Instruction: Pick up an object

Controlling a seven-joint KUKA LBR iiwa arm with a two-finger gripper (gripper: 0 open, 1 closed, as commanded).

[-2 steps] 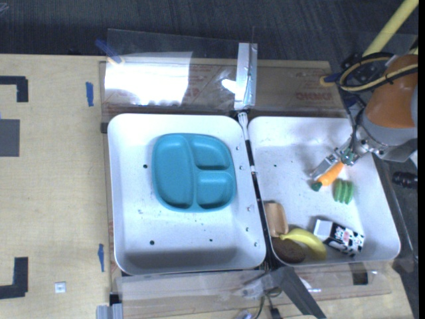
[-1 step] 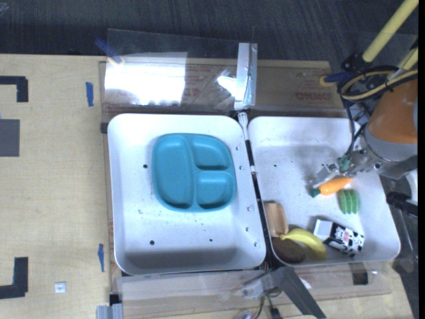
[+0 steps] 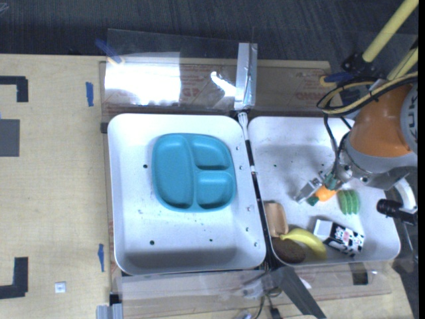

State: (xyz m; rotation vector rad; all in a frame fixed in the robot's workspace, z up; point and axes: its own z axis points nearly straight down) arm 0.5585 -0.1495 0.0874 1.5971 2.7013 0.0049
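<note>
Right now, your gripper (image 3: 319, 190) sits low in the right bin (image 3: 285, 138), near its centre; whether it is released or clenched, you cannot tell. Bare floor lies toward 11 o'clock of it. An orange piece (image 3: 325, 193) touches its tip, a green piece (image 3: 348, 201) just at 3 o'clock. At 6 o'clock, against the front edge: banana (image 3: 304, 238), brown item (image 3: 290, 250), black-and-white carton (image 3: 345, 238). The left bin (image 3: 126, 178) holds 1 blue divided tray (image 3: 194, 171), with open margin all around it.

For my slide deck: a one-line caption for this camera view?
Gripper poised by an orange toy in the right bin; blue tray fills the left bin.
</note>
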